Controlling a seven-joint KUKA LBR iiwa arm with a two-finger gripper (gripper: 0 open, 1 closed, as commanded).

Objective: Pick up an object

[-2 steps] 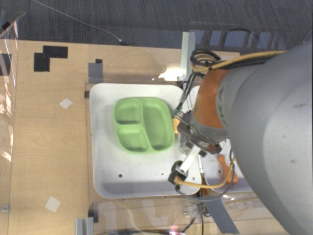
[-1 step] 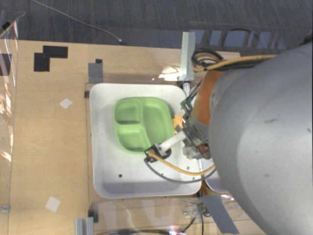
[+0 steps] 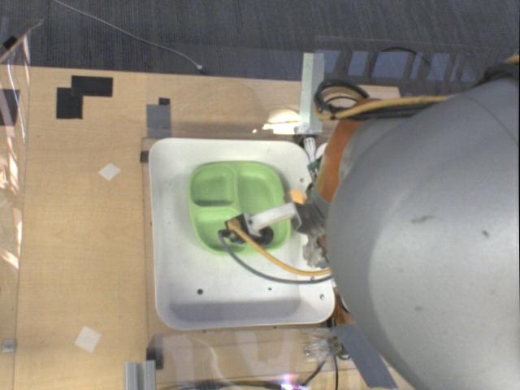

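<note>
Green plastic plate (image 3: 236,197), rounded and split into three compartments, lies flat in the upper middle of a shallow white bin (image 3: 175,287). It is the one loose thing there, and bare white floor shows around it on the left and below. The bin sits on a pale wooden table (image 3: 73,242).

From the right, the big grey arm (image 3: 431,234) with its orange band (image 3: 331,165) hangs over the bin's right edge and covers everything beyond it. The hand (image 3: 308,216) is just at the plate's right rim, low over the bin and mostly tucked under the arm's bulk; whether it is open or closed cannot be told, and nothing can be seen held in it.

Around the bin, grey metal brackets (image 3: 160,119) stand at its corners, and an upright metal post (image 3: 308,92) rises at its top right corner beside a coil of black cable (image 3: 341,96). Black L-shaped marks (image 3: 81,94) and two small pale square patches (image 3: 109,171) lie on the table to the left, well apart from the bin. Dark carpet (image 3: 244,15) runs along the top, crossed by a thin pale wire (image 3: 122,31).
</note>
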